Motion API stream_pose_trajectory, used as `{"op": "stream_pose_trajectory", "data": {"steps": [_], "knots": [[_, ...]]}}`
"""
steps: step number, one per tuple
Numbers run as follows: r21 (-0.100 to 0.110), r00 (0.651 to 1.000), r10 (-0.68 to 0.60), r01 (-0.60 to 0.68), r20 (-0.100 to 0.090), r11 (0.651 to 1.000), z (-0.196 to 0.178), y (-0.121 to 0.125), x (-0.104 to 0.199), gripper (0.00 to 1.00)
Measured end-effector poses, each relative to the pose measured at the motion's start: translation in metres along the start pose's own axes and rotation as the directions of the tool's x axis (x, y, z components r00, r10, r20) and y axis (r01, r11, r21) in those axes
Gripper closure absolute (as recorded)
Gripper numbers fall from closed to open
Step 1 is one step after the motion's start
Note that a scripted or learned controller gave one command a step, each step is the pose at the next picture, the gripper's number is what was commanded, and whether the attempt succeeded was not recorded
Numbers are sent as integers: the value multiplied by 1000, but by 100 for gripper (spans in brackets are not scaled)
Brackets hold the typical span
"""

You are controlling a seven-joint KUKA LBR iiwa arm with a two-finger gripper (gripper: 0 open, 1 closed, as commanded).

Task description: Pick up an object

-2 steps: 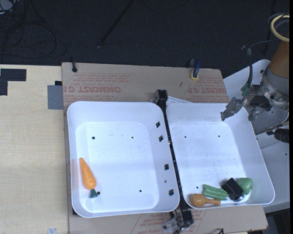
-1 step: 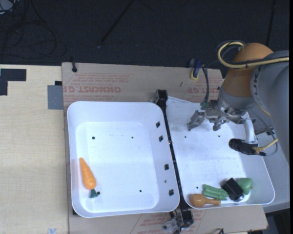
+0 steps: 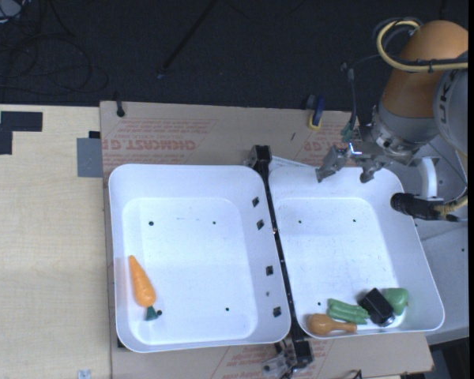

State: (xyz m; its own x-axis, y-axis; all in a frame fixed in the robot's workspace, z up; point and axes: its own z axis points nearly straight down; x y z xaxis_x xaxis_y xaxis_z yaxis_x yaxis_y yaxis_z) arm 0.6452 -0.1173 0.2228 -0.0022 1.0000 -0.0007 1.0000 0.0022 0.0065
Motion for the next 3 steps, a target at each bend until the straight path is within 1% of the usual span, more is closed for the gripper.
{"op": "stream_pose_trajectory", "data": {"steps": [1,2,3], "knots": [[9,1000,-1,1,0,1000,-3,-1,-1,100],[5,1000,0,0,-1,1000,-38,-1,11,100],[7,1000,-1,1,-1,1000,-52,-1,44,100]]}}
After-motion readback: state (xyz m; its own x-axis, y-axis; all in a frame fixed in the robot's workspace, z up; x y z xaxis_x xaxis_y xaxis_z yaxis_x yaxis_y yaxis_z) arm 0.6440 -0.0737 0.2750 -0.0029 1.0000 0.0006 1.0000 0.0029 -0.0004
